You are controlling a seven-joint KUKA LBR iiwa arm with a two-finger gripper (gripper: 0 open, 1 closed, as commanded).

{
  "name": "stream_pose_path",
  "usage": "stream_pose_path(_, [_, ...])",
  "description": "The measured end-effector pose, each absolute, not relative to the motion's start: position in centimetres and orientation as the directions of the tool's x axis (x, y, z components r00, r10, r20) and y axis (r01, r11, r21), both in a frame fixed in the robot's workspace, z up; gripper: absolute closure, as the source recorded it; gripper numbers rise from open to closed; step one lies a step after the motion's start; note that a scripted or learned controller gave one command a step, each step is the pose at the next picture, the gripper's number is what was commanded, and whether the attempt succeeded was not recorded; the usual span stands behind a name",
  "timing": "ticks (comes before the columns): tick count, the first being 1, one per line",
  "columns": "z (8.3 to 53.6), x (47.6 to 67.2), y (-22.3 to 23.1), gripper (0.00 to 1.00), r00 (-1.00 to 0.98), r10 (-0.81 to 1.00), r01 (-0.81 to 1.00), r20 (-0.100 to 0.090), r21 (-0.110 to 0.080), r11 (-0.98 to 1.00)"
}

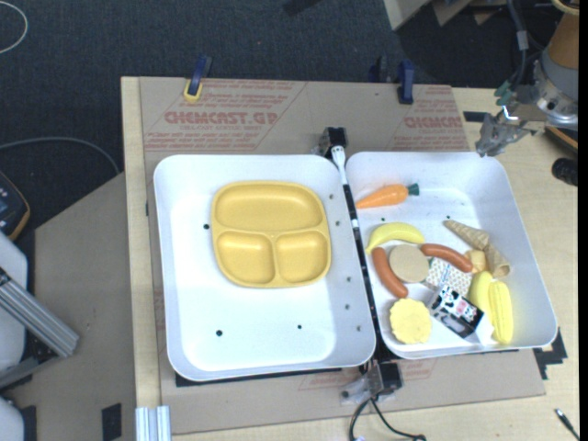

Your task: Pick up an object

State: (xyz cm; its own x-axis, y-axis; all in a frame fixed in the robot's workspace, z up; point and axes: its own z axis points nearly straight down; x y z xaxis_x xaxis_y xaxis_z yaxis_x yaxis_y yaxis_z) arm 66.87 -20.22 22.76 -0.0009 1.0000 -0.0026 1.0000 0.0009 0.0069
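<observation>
Over the far right corner of the right bin (pixel 514 191), the gripper (pixel 497 138) hung with nothing between its fingers; they looked slightly apart, though it was too small to be sure. I judged this the approach step, no object chosen yet. All the candidates lay in that bin: a toy carrot (pixel 384 196) apart near the top, then a crowded heap with a banana (pixel 395 235), a sausage (pixel 388 271), a corn cob (pixel 500 307), an ice-cream cone (pixel 470 235) and a small black-and-white carton (pixel 456 309). The carrot seemed the easiest reach, needing a move left and down. A yellow divided tray (pixel 270 231) sat in the left bin (pixel 184 310). The board (pixel 147 118) beneath read "CHEMCAST" in red.
</observation>
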Motion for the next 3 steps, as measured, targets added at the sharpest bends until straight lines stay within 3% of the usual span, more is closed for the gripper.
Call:
stream_pose_path(1, [23.7, 64.7, -15.2, 1.00, -0.004, 1.000, 1.000, 0.002, -0.001, 0.004])
stream_pose_path(2, [23.2, 64.0, -9.8, 1.00, -0.004, 1.000, 1.000, 0.002, -0.003, 0.005])
stream_pose_path(3, [22.4, 61.2, -6.8, 1.00, -0.003, 1.000, 1.000, 0.002, -0.005, 0.003])
